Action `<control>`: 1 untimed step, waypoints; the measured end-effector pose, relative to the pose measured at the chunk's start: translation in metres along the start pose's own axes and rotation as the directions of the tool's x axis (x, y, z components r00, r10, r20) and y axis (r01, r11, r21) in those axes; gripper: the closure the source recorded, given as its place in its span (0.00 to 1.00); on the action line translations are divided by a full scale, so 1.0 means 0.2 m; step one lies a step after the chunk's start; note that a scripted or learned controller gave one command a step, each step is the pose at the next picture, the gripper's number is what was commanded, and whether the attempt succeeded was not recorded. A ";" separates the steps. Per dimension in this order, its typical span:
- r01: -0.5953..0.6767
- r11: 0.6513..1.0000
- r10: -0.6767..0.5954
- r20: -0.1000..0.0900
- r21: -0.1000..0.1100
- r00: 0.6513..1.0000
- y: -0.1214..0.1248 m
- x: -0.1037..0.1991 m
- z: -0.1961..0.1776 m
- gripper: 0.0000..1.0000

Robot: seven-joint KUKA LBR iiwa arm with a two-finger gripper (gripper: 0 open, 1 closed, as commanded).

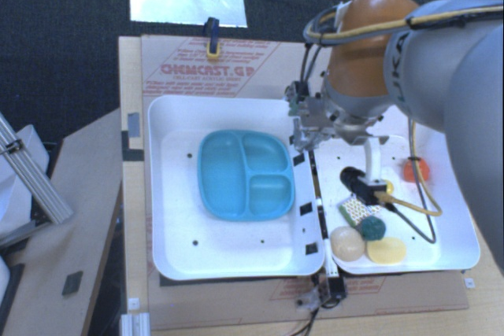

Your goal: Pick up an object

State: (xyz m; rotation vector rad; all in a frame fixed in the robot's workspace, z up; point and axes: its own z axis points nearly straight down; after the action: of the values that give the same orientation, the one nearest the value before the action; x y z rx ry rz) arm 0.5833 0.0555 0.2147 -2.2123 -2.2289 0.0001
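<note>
Two white bins point(228, 264) sit side by side on the tabletop. The left one holds one blue plate point(244, 174) with three compartments. The right bin point(453, 244) holds five small things: one cream ball point(347, 243), one yellow lump point(387, 250), one dark green ball point(372, 228), one checkered green-and-white piece point(355, 208) (partly hidden, so its kind is unclear), and one orange thing point(416, 170).

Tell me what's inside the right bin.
In the right bin: a cream ball, teal ball, yellow piece, checkered item and orange object. The arm covers its far part.
</note>
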 end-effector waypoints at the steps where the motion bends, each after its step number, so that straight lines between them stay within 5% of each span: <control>1: 0.002 1.000 -0.002 -0.001 -0.001 1.000 -0.09 0.27 -0.02 1.00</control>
State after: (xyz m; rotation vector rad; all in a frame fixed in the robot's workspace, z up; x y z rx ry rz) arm 0.5645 0.1095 0.2179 -2.2104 -2.2305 -0.0015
